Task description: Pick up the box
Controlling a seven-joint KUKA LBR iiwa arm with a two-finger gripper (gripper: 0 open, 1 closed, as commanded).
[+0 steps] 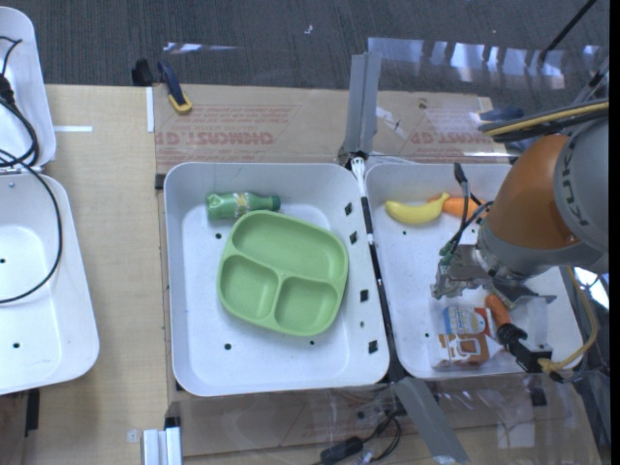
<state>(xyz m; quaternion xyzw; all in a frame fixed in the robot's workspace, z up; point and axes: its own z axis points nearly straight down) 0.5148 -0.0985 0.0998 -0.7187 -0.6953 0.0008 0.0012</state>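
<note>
The box (463, 335) is a small white and orange carton lying flat near the front of the right bin (412, 356). My gripper (451, 284) hangs in the right bin just behind the box's far edge, low over the bin floor. The grey arm with its orange band (538, 201) reaches in from the right and covers the bin's right part. Nothing is visibly held.
A yellow banana (415, 211) and an orange item (461, 204) lie at the back of the right bin. Another orange piece (497, 308) sits right of the box. The left bin (184, 260) holds a green divided plate (284, 273) and a green bottle (240, 203).
</note>
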